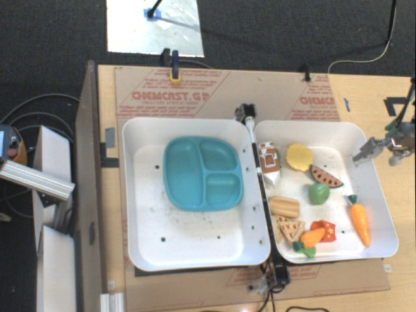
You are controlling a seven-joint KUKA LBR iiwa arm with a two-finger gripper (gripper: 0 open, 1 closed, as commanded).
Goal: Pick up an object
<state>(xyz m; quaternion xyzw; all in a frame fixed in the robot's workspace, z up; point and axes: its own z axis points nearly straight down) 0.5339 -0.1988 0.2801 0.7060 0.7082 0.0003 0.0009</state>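
The right bin [364,135] holds several toy foods: a yellow round piece [299,156], a watermelon slice [325,176], a green fruit [318,193], a large carrot [359,221], a bread roll [285,207], a pizza slice [288,228], a small carrot on a red piece [318,234] and a small carton [268,159]. My gripper [379,155] hangs over the bin's right rim, up and right of the watermelon slice. It is open, with nothing between its fingers.
The left bin [143,174] holds a teal divided plate [203,173]. A dark divider bar [257,174] runs between the bins. Cardboard [195,93] lies under both bins, and cables run over the floor beyond the bench.
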